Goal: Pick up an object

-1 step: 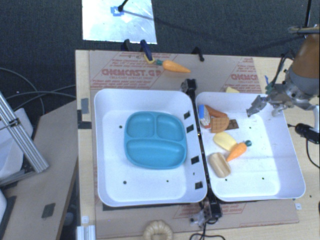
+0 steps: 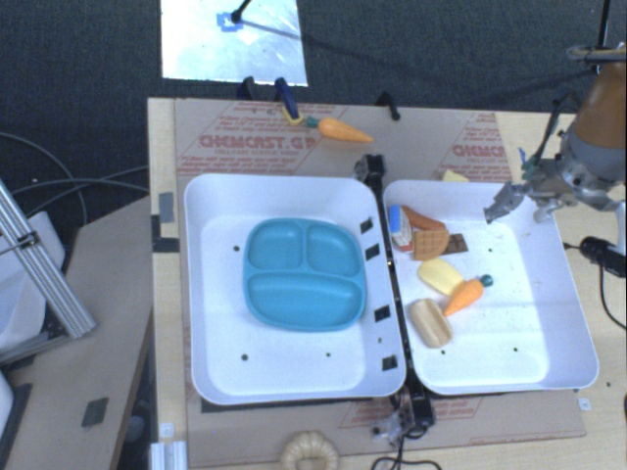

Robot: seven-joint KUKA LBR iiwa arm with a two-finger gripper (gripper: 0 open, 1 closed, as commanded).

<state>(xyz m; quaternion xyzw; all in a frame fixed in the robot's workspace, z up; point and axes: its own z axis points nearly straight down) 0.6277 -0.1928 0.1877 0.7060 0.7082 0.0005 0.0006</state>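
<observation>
Toys lay clustered in the right bin's (image 2: 549, 360) left half: a toy carrot (image 2: 464, 296) touching a yellow piece (image 2: 440, 276), a tan bread roll (image 2: 429, 322) below them, a waffle (image 2: 430, 243) above. The claw (image 2: 519, 199) hung over that bin's upper right, apart from them all, nothing between its fingers; whether open or closed I could not tell. A blue divided plate (image 2: 303, 273) sat in the left bin (image 2: 216, 360). Another carrot (image 2: 341, 130) lay on the tabletop (image 2: 470, 135).

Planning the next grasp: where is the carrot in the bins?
The carrot lies in the right bin, near its middle, between the yellow piece and the bread roll.
</observation>
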